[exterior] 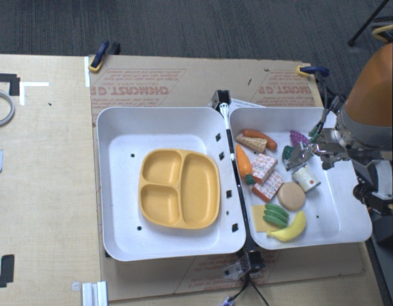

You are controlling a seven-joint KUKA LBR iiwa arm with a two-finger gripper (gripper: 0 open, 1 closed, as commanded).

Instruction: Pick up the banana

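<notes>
The banana is yellow, small and smooth-skinned like a toy, with a gentle curve. It lies flat on the floor of the right-hand white bin, near that bin's front wall, toward the bin's six o'clock. Its long axis runs from about eight o'clock to two o'clock, the thicker end low at the left and the narrower tip up at the right, with the curve bowing toward four o'clock. Its upper left side touches the green pea pods at ten o'clock; a round tan bun sits at twelve o'clock, just beside its tip.

1 fixed camera looks down on 2 bins.
</notes>
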